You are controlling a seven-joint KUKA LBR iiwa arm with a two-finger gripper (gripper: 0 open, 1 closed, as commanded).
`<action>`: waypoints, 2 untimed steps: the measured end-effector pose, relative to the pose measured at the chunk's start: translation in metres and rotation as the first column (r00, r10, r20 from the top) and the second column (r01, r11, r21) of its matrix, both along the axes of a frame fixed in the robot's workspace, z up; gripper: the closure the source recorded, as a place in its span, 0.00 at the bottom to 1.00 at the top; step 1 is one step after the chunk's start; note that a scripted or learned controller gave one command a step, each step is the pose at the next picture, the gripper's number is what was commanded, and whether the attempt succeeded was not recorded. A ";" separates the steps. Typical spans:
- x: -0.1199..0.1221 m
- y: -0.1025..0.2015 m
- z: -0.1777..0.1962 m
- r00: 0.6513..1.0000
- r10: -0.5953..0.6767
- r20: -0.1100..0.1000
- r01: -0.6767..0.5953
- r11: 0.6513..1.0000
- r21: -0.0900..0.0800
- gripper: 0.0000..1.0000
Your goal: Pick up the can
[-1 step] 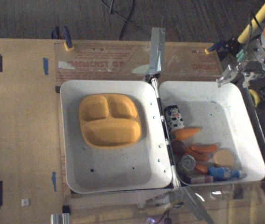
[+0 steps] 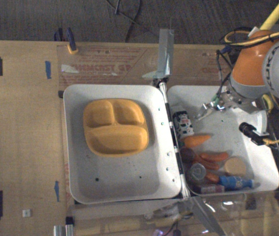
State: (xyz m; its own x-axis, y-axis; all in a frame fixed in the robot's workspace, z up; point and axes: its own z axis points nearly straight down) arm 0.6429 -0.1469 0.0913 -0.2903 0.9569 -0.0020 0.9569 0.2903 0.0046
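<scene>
A small grey can [image 2: 197,172] with a round metal top stands near the front of the right bin [image 2: 257,146], wedged among other items. My gripper [image 2: 207,110] hovers over the back left part of that bin, well behind the can and apart from it. Its fingers [image 2: 201,113] point left and look open, with nothing between them. A black-and-white patterned container with a blue top [image 2: 182,124] lies just left of and below the gripper, against the bin's left wall.
Around the can lie an orange carrot [image 2: 196,140], a purple piece [image 2: 187,155], a red sausage [image 2: 213,156], a round tan bun [image 2: 235,167] and a blue bottle [image 2: 235,183]. The left bin [image 2: 75,146] holds a yellow divided plate [image 2: 114,127]. Cables hang at right.
</scene>
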 end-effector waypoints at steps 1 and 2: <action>0.025 -0.029 -0.005 1.000 -0.016 -0.002 0.016 1.000 0.001 0.00; -0.023 -0.013 -0.004 1.000 0.005 0.000 -0.005 1.000 -0.001 0.00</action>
